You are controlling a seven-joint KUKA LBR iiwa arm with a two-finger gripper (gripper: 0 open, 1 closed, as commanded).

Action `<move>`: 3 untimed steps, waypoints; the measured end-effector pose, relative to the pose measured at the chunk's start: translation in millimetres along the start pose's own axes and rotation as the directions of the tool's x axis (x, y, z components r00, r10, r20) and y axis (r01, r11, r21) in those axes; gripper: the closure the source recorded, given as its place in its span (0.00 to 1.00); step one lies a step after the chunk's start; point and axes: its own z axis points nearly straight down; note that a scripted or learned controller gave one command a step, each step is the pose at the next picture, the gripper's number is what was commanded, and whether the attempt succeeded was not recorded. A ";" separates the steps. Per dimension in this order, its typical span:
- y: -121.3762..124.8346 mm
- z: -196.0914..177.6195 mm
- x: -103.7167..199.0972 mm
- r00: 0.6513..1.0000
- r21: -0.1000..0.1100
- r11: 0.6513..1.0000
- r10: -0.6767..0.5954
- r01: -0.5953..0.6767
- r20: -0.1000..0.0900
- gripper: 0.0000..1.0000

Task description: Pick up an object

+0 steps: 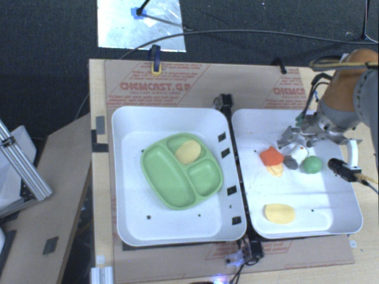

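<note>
Jaws (294, 154) state unclear, right bin (254, 129) holding green ball (312, 165), orange block (272, 157)

Arm reaches in from right, orange band high, wrist angled down-left; hand (294, 148) low over right bin.

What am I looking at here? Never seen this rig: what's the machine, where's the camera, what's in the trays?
One camera looks down at a slant on a bench with two white bins. The grey robot arm reaches in from the right; its pincer hangs over the right bin, close to an orange piece, a green ball and a small grey item. A yellow lump lies nearer the front. The left bin holds a green divided plate with a yellowish item in one compartment. Nothing visibly held.
</note>
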 end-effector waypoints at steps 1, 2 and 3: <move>2.2 -14.6 -0.5 1.000 -0.008 1.000 -0.001 0.001 0.003 1.00; 4.8 -63.7 8.3 1.000 -0.008 1.000 -0.003 0.003 0.002 1.00; -1.7 -119.1 14.3 1.000 -0.009 1.000 -0.004 0.004 0.002 1.00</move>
